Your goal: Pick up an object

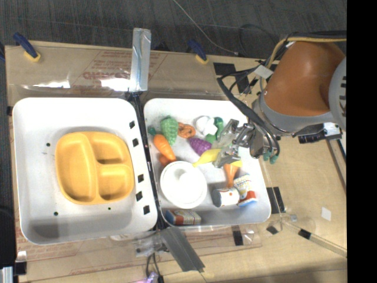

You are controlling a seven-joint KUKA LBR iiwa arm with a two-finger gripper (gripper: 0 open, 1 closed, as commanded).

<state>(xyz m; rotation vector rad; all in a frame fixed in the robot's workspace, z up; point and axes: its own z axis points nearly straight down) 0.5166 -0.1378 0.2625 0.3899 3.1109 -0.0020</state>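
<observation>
Over the right bin [254, 212], arm [297, 87] bent low among toys [200, 143].

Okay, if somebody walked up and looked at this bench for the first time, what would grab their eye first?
Probably the bright yellow divided tray sitting alone in the left bin. Next, the crowded right bin: a white bowl near its front, an orange carrot, and green and purple toy foods behind them. The arm's claw is low over that clutter, by a yellow piece.
</observation>
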